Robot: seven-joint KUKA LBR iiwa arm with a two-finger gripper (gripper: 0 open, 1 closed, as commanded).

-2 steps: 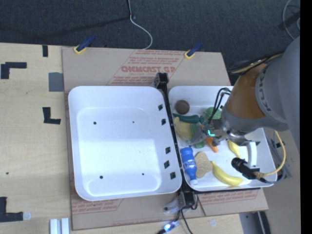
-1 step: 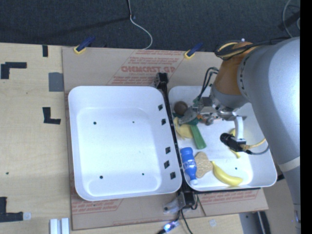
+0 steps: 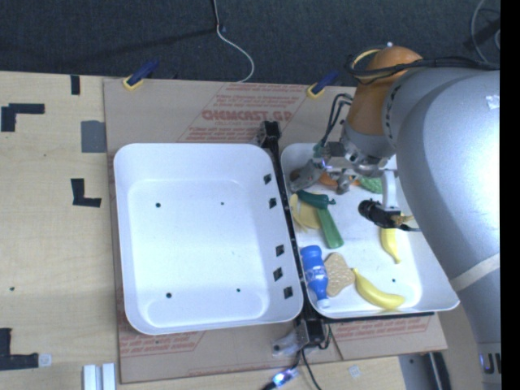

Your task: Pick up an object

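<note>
The tool (image 3: 325,171), its opening impossible to tell, hangs over the crowded right bin (image 3: 435,299), so it may pinch the green object (image 3: 325,218) badly or push neighbours aside.

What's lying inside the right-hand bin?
The right bin holds two bananas, a blue bottle, a green tool and a tan cracker. The arm covers its far corner.

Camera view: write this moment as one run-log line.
gripper low in right bin, back end | nothing seen held | green tool, bananas, blue bottle lying there
</note>
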